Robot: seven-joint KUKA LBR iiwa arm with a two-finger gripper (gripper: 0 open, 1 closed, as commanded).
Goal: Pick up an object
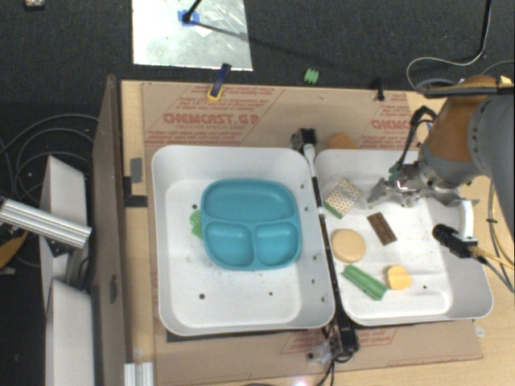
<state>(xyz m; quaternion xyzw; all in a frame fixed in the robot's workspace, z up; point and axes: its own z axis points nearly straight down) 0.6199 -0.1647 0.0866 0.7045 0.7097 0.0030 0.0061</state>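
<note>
Brown block [381,227]: middle of right bin [467,296], untouched.
Gripper [396,186]: jaws wide, over bin's far edge, nothing between them.

Bins [241,316] white smooth plastic; blue tray [248,222] matt plastic; counter [265,111] printed brown cardboard; foil sheet [193,26] shiny, crinkled; floor [64,39] dark rough carpet.

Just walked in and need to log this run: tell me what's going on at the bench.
A robot arm reaches in from the right over the right bin, trying to pick something up. Its gripper hangs above the bin's upper part, near a brown block. A tan disc, a green piece, a yellow piece and a patterned piece also lie there. The left bin holds a blue tray.
</note>
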